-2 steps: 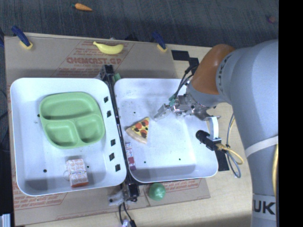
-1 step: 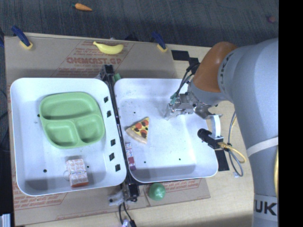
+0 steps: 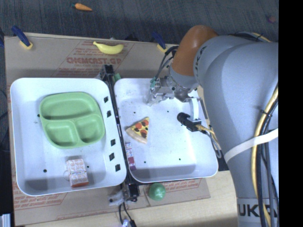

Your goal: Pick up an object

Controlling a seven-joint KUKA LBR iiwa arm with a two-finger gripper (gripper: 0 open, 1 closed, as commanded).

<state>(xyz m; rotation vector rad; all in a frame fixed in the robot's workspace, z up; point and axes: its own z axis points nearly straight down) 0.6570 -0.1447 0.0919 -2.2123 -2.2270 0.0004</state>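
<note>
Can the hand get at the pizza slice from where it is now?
Probably yes. The hand is over the same right bin, and the pizza slice lies alone on its open floor nearby, nothing on it or between them.

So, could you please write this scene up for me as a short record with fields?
left bin: green divided tray; small wrapped packet
right bin: toy pizza slice
end effector: in the right bin, toward the view's top, apart from the pizza slice
outside the bins: yellow banana on the cardboard above; green ball below the right bin
task status: nothing picked up yet
</note>
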